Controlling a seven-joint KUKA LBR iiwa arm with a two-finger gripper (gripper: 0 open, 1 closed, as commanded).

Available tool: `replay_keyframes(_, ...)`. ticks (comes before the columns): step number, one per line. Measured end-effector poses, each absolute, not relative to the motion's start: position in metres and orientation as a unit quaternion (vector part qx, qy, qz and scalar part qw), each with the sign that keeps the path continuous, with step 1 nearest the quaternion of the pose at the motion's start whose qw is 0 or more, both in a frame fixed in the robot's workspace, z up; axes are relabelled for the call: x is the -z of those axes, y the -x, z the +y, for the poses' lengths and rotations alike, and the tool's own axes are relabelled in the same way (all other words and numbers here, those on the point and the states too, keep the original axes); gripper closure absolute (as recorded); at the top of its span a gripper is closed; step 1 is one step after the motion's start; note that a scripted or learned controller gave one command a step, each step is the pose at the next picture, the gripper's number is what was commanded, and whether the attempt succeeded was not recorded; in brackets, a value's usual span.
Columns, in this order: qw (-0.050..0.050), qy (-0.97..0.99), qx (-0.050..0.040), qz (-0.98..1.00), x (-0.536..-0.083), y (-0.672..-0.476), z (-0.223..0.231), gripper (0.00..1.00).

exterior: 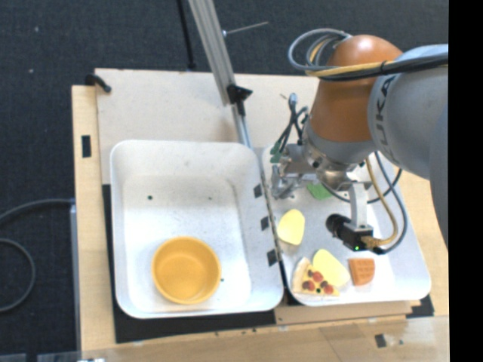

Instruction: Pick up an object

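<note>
Zero chance I can tell you whether the jaws are open or shut: the wrist of the arm point(355, 104) hangs right over them and all I get is a tangle of metal and cable at the near-left corner of the right bin point(396, 259). Nothing shows as gripped, so I'd treat this as the approach step, with the pick not made yet.

Closest candidate looks like the green scrap point(318, 191), half tucked under the wrist. Just beside that, toward the front, sits the pale yellow piece point(291, 226), close to the wall between the bins. Further front you've got the pizza slice point(315, 281) with red dots, touching or overlapping the yellow wedge point(332, 265), and the orange block point(362, 270) just beside those. Over in the left bin point(181, 183) the yellow bowl point(186, 270) sits alone, well apart from the arm.

My guess for the next move: you need the tool centred over one item and lowered straight down before closing. The yellow piece seems the easier target since it lies clear of its neighbours, though the bin wall next to it could foul one side. The front cluster is packed tight, so a close there might catch two things or shove them apart.
</note>
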State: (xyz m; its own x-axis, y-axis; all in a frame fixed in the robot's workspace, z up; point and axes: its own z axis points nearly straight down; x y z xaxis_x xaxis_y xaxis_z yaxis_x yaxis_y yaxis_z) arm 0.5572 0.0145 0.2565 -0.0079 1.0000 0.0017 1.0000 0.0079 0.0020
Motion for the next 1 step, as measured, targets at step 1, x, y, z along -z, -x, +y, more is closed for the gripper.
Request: replay_keyframes(1, 0.0, -0.705, -0.0005, 0.71, -0.2463, -0.57, 0.0703, 1.0)
